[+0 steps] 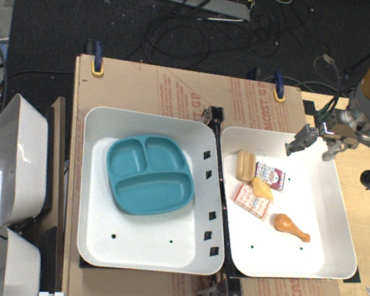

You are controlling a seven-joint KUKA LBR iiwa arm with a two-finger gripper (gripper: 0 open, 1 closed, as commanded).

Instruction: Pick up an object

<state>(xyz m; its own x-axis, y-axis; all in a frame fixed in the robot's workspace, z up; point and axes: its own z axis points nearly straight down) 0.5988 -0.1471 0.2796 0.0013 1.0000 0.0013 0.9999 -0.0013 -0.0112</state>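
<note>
The right white bin (337, 216) holds a tan bread roll (246, 165), a small pink-and-white carton (270, 176), a yellow piece (262, 188), a pink patterned packet (251, 201) and an orange drumstick (290, 227). My gripper (316, 145) hangs over the bin's far right corner, above and right of these items. Its two fingers (299, 140) stand apart with nothing between them.
The left white bin (93, 186) holds a teal divided plate (149, 174). A black divider with clips (217, 188) runs between the bins. White containers (5, 169) stand left of the bench. Cables lie on the dark floor behind.
</note>
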